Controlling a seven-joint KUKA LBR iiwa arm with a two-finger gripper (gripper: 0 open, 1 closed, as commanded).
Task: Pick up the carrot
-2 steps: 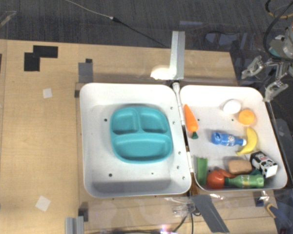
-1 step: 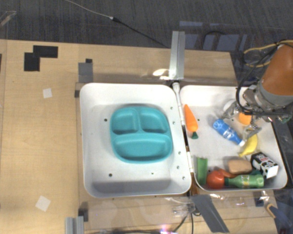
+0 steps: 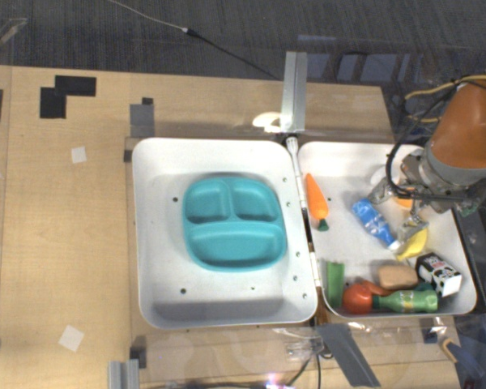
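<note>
Nearest the camera, along the near wall of the right bin point(image 3: 468, 302), a green bottle point(image 3: 407, 301) is lying on its side, with a red tomato point(image 3: 357, 297) just beside its left end and a green block point(image 3: 334, 278) standing at the bin's near-left corner. Just behind the bottle, a tan bread roll point(image 3: 397, 276) is resting, and a black-and-white cube point(image 3: 438, 272) is sitting to its right. In the left bin point(image 3: 158, 298), a teal divided plate point(image 3: 233, 221) is lying flat in the middle.

Farther back, a yellow banana point(image 3: 413, 241) is lying near a blue packet point(image 3: 373, 222) that is tilted across the bin floor. My fingers point(image 3: 405, 209) are hanging just above these two, and I cannot tell how far apart they are or whether anything is between them.

Well to my left, the carrot point(image 3: 316, 198) is lying against the right bin's left wall, green tip pointing toward the camera, apart from everything else. Beyond both bins, the desk point(image 3: 65, 217) is showing bare wood.
</note>
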